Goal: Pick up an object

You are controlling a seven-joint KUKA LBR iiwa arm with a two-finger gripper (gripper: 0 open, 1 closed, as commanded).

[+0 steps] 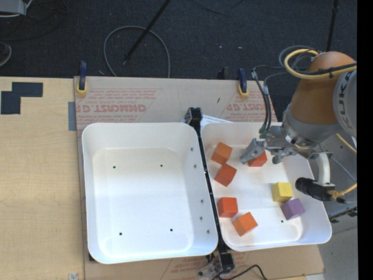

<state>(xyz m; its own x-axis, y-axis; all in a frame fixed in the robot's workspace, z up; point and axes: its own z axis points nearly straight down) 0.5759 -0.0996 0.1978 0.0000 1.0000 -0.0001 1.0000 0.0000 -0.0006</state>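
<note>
My gripper is low in the right bin, near its back half, reaching in from the right. A red block lies right under its tip, partly hidden by it. I cannot make out whether the block is held. Other blocks lie loose in the same bin: an orange one, a red-orange one, a red one, another orange one, a yellow one and a purple one.
The left bin stands beside the right one, their rims meeting at a black clamp. The arm's orange band and a cable loop hang over the right bin's far corner. Cardboard lies under both bins.
</note>
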